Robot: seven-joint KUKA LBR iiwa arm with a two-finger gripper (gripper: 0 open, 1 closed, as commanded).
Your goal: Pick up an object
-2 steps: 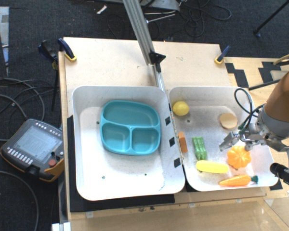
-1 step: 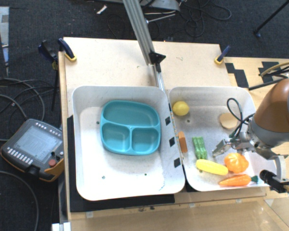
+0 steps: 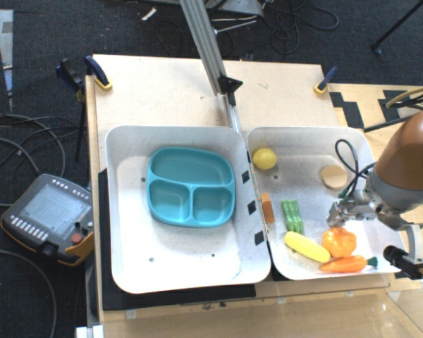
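Observation:
The right bin (image 3: 307,143) holds a yellow ball (image 3: 264,158), a tan round piece (image 3: 333,177), a green piece (image 3: 292,215), a yellow banana (image 3: 307,246), an orange pepper (image 3: 340,242), a carrot (image 3: 347,264) and a small orange block (image 3: 267,208). My gripper (image 3: 340,215) hangs low at the bin's right side, just above the orange pepper and below the tan piece. Nothing shows between its fingers.
The left bin (image 3: 123,189) contains a teal divided plate (image 3: 192,186). A metal pole (image 3: 206,41) slants down to the ridge between the bins. A teach pendant (image 3: 48,218) lies on the floor at left. Clamps (image 3: 97,74) sit on the bench's far corners.

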